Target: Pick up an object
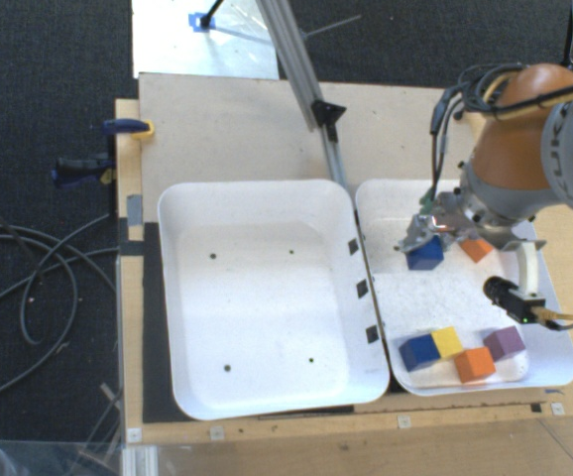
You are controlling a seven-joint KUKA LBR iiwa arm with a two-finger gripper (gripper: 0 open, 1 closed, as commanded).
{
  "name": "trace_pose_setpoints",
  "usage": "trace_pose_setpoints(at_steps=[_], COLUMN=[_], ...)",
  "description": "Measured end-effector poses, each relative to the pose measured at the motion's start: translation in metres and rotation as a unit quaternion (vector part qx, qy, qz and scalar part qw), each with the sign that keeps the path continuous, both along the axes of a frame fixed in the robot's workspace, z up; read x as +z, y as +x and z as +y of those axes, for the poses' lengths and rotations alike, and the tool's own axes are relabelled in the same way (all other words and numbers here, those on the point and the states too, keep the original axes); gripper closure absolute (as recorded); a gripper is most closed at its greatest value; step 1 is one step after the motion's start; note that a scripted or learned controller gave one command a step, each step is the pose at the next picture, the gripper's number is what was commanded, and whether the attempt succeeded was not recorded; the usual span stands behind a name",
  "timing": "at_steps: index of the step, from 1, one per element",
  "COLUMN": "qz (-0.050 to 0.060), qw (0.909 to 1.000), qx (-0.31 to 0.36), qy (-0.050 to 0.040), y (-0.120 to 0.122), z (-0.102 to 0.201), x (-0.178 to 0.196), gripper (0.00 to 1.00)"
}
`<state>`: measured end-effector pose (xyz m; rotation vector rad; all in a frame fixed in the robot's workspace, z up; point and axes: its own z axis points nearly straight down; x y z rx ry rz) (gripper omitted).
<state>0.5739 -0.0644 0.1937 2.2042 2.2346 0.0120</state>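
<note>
My gripper hangs over the upper part of the right bin, under the grey arm with the orange band. A dark blue block lies directly at its tip, touching or nearly touching it. A small orange block sits just right of the gripper, partly under the wrist. Along the bin's front edge lie a second blue block, a yellow block, another orange block and a purple block.
The left bin adjoins the right one along a shared wall with black tabs. A slanted metal pole crosses the bench behind the bins. A black cable connector hangs off the arm above the purple block.
</note>
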Motion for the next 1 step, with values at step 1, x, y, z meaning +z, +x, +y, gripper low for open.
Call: trace_pose_setpoints(at_steps=[1], qz=[0.003], qw=[1.0], qx=[0.0], qy=[0.0001], y=[0.0115], z=[0.0783], x=[-0.0037], gripper=[1.0])
